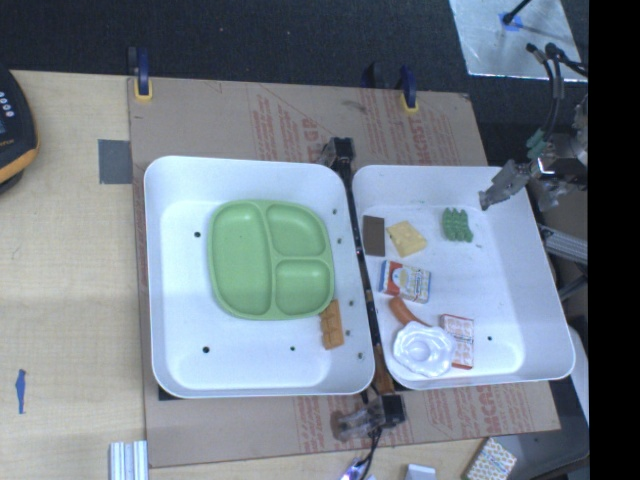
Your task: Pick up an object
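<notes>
My gripper (497, 189) hangs over the far right corner of the right bin (520, 268), with the arm reaching in from the right edge. Nothing shows in it. A green ridged piece (457, 225) lies closest, a little to its lower left. Further left lie a yellow wedge (406, 238) and a brown rectangle (374, 235). Toward the front of the bin are a red and white packet (408, 282), a small sausage (405, 311), a white round lid (422, 350) and a red carton (459, 337).
The left bin (175, 298) holds a green divided plate (270, 258) and an orange-brown biscuit (331, 325) by its right wall. Clamps (340, 152) join the bins at back and front (372, 418). A yellow-black device (12, 128) sits at far left.
</notes>
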You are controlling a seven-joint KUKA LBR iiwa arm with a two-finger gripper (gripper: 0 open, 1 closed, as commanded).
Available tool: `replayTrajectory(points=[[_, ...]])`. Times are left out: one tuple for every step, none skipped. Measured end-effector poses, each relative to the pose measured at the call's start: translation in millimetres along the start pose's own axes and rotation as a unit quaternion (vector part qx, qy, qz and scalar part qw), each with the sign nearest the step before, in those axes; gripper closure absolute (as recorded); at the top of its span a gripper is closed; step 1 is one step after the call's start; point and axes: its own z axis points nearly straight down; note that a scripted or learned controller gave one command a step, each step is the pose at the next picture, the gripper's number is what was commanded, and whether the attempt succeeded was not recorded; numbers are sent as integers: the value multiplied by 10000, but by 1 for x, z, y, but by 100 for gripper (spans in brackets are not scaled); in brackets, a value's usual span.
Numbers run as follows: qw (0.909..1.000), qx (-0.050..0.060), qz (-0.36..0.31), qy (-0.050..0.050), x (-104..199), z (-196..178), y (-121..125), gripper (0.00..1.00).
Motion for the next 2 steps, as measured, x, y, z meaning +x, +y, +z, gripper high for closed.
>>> replayTrajectory(points=[[10000,66,5,9,-23,81,46,0],[10000,90,-15,22,-22,150,71,0]])
